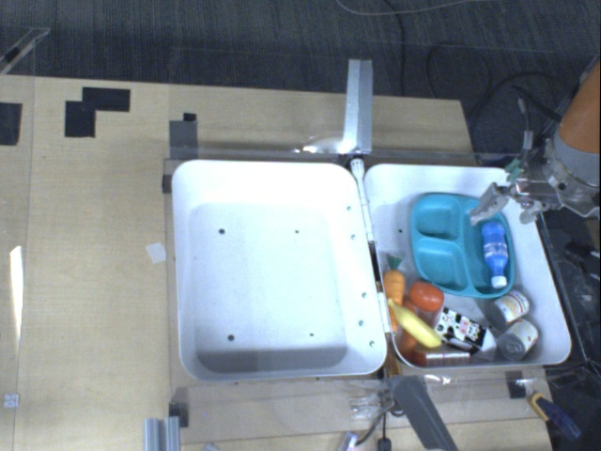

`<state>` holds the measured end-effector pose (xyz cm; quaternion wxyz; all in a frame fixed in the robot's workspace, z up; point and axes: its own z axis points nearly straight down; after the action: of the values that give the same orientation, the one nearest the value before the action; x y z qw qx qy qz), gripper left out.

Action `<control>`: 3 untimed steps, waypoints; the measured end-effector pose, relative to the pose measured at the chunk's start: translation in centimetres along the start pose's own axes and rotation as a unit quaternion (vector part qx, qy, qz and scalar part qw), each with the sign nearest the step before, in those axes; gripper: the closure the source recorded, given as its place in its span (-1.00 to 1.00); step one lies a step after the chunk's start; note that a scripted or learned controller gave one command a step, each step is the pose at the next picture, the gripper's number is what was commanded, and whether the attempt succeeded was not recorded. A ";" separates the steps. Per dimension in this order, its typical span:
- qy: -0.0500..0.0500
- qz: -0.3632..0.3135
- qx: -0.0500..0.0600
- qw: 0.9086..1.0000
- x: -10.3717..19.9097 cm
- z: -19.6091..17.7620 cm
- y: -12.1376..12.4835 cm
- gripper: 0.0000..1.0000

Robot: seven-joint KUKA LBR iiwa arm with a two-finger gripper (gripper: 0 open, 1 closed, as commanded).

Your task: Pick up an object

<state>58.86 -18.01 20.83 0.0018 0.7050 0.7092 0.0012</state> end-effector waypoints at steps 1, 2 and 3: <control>0.000 0.008 -0.006 1.000 -2.1 10.7 0.8 -1.00; 0.000 -0.136 -0.002 0.991 2.1 9.8 1.8 -1.00; -0.001 -0.045 -0.006 0.999 0.1 11.5 2.6 -1.00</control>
<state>61.55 -17.88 9.31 0.0066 0.6720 0.7405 0.0051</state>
